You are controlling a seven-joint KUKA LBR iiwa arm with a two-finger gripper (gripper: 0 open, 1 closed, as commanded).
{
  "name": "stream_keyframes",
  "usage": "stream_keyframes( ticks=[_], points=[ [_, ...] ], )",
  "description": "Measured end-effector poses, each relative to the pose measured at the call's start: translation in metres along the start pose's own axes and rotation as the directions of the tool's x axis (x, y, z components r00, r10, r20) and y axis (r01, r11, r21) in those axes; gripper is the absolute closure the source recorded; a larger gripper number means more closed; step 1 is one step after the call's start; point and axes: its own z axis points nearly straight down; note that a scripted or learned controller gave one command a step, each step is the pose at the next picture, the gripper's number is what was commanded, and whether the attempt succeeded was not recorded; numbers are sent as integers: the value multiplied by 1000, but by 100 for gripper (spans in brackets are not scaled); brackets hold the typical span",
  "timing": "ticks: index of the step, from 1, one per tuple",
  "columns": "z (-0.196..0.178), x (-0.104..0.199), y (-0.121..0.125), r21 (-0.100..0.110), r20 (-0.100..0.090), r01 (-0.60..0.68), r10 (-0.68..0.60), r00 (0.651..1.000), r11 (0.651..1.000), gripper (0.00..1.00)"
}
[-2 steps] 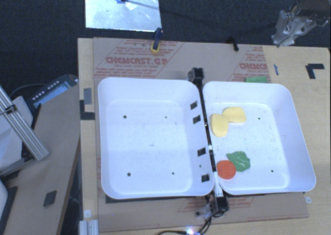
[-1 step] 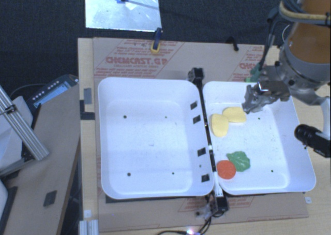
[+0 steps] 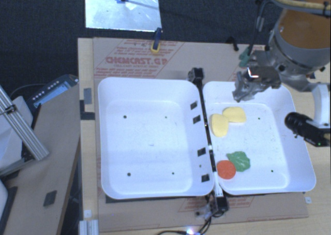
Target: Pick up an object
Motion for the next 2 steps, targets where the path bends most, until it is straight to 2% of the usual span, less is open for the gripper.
stream_keyframes(
  ticks=[1,2],
  points=[
    [-33,33,0,0,0,-1,1,1000,1000,100],
    [-85,65,1,-2,-1,0,0,1000,1000,100]
  ],
)
